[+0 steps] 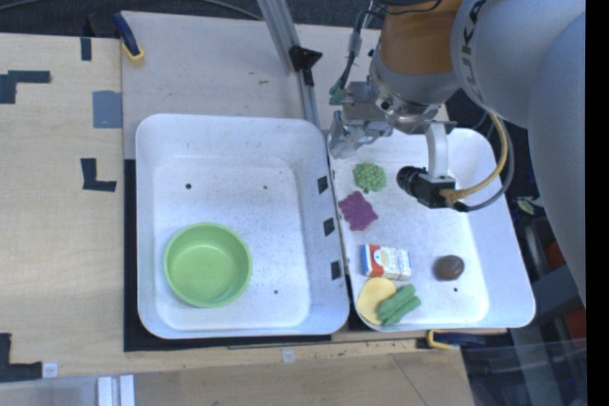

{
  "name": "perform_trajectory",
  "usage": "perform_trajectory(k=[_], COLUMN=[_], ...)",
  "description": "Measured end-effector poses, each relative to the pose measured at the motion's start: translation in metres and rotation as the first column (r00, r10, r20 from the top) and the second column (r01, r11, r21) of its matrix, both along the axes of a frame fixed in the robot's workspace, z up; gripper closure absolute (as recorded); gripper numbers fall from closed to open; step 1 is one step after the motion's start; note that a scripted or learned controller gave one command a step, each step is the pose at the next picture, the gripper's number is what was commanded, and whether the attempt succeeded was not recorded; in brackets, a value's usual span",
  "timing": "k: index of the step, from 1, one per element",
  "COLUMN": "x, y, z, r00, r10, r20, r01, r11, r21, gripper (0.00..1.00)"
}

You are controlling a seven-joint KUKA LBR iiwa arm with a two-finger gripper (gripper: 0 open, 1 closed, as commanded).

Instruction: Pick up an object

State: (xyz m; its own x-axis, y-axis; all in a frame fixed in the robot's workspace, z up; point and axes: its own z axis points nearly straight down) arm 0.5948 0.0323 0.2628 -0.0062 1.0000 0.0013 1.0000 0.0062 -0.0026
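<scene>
Bumpy green lump [369,176] beside flat purple piece [358,210].

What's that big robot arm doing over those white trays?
The grey and orange robot arm is reaching in over the right white bin, trying to pick something up. Its gripper hangs near the bin's upper left corner, just above a bumpy green ball and a purple piece. A small carton, a brown lump and a green pod lie nearer the front. A green bowl sits in the left white bin.
</scene>
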Motion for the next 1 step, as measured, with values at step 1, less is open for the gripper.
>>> perform_trajectory(k=[1], x=[-0.0084], y=[0.0579], z=[-0.0171], r00=[1.0], r10=[0.001], r20=[-0.001], r01=[-0.001], r11=[1.0], r21=[0.0], gripper=[1.0])
